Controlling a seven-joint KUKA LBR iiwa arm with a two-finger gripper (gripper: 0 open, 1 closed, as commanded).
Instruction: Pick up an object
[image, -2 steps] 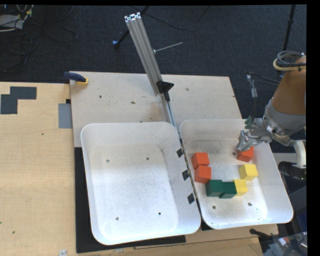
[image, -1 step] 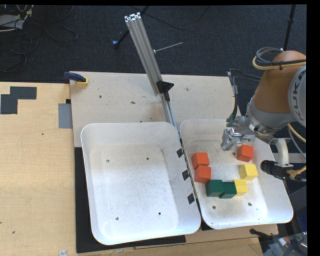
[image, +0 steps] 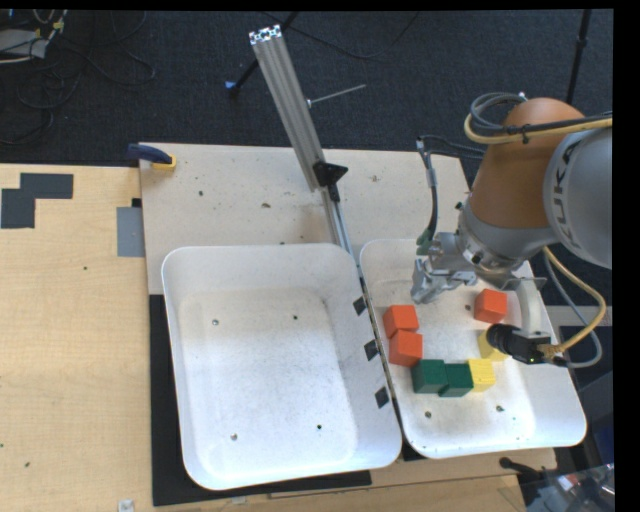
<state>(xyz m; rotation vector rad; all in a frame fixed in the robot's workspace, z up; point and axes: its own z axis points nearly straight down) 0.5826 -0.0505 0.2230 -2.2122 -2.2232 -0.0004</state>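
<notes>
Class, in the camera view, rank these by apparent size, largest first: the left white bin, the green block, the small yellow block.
1. Left white plastic bin
2. Green L-shaped block
3. Small yellow cube-shaped block, beside the green one and clearly smaller.

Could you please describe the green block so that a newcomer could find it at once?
Look in the right-hand white bin, toward its near edge. The green block lies there between an orange block and a yellow block, touching both; it is the sole green piece.
</notes>
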